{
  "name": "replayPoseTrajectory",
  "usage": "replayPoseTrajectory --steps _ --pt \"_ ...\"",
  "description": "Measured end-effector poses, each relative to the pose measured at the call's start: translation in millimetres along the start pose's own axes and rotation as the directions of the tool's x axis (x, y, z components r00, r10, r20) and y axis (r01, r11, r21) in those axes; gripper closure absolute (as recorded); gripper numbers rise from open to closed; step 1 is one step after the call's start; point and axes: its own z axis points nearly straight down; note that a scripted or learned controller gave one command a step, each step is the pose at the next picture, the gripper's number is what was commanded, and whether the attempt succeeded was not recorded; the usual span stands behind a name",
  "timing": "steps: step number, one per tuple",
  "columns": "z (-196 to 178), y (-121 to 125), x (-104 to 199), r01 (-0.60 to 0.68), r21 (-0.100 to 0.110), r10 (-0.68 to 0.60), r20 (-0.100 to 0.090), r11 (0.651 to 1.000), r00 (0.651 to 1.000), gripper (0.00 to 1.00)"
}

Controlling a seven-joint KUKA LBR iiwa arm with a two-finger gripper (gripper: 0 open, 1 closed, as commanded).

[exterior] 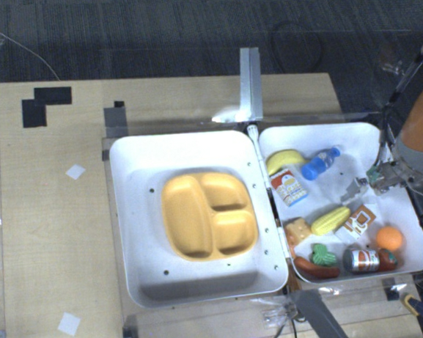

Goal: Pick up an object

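Approach step judged in hand: gripper (pixel 361 183) is held low over the right bin (pixel 418 257), nothing seen gripped; finger spread cannot be told. Nearest candidates: small carton (pixel 357 221) and corn cob (pixel 331 220), just below. A descent onto one item is needed next.

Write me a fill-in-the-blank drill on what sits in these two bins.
1. The yellow divided tray lies in the ____ bin.
2. The orange sits near the right bin's lower ____ corner.
3. The bottle beside the banana is coloured ____.
4. The end effector hovers over the ____ bin.

Missing words: left; right; blue; right
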Motion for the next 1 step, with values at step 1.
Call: replayPoseTrajectory --steps 1 --pt "27.8 95.1 4.2 -0.159 0.002 0.159 -0.001 0.987 0.987 0.0"
